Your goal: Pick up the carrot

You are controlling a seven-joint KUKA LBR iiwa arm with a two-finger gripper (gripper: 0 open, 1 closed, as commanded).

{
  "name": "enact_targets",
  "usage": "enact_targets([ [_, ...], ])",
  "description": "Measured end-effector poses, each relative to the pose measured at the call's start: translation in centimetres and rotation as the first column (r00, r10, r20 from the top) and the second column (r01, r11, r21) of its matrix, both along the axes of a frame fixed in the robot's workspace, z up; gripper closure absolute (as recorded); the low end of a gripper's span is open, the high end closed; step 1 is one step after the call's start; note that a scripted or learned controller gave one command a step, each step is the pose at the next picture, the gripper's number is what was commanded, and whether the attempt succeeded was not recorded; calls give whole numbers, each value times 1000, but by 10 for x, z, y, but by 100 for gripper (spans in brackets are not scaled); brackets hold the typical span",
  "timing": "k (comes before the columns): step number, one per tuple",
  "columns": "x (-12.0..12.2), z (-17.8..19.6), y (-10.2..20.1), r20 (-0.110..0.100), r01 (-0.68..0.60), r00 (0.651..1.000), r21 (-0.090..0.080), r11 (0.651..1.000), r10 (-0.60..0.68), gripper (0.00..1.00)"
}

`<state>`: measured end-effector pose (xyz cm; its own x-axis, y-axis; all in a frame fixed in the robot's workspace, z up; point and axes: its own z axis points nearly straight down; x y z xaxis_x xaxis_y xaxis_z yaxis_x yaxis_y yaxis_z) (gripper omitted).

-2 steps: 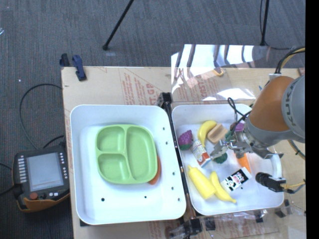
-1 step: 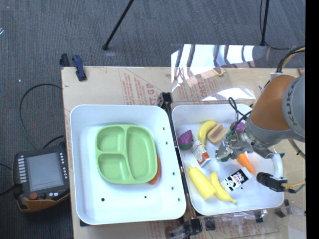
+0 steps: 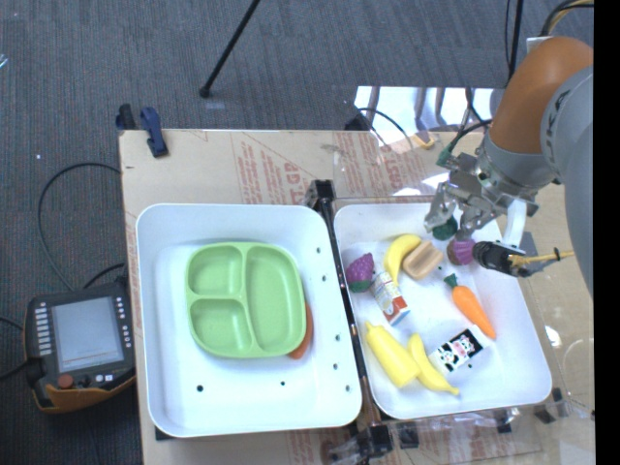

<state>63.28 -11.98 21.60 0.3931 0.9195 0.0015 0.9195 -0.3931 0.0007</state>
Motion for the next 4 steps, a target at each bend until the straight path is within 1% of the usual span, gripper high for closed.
enact_targets([
  [1,9,-4,-85,-5,-275,961,-1,961,275,100],
  [2,10,-4,-84,-4,-277,961,1,961,277,0],
  [3,-49,-75,-79,-8,-508,861,8,861,508,0],
  [4,-75,-133,-64,-8,-566,824,10,824,566,0],
])
